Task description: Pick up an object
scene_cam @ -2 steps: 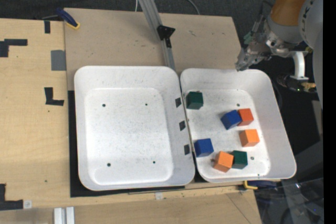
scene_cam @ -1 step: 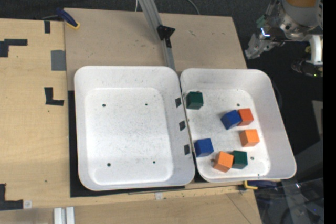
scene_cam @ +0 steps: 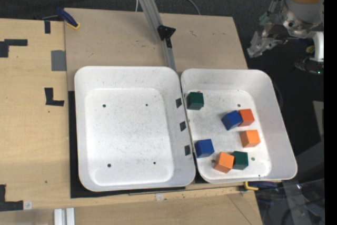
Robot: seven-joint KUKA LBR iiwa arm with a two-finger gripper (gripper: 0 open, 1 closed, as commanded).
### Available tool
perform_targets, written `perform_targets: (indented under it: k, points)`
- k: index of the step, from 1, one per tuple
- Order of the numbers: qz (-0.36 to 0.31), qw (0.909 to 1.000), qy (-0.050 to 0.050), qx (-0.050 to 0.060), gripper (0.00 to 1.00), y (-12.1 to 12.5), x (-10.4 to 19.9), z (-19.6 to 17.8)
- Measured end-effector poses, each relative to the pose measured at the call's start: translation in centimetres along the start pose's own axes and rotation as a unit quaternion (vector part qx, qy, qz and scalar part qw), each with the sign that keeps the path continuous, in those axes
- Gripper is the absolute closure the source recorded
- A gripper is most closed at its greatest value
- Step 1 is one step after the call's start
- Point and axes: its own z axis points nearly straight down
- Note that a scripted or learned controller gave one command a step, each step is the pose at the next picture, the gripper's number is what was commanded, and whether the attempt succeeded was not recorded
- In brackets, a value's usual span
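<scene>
Jaws [scene_cam: 257, 49] blurred beyond right bin [scene_cam: 266, 81], state perhaps unclear, 6 unlabelled cubes inside

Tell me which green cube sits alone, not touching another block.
The green cube near the right bin's far-left corner; the other green cube touches an orange cube.

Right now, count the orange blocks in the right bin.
3. One orange block touches a blue block near the bin's right side; a second sits just below it; the third lies at the bottom against a green block. None looks hidden.
</scene>
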Motion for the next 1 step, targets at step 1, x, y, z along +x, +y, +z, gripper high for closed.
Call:
perform_targets:
  k: [1]
  points:
    - [-0.001,1.0,0.001,0.002,1.0,-1.69,4.26,-0.19]
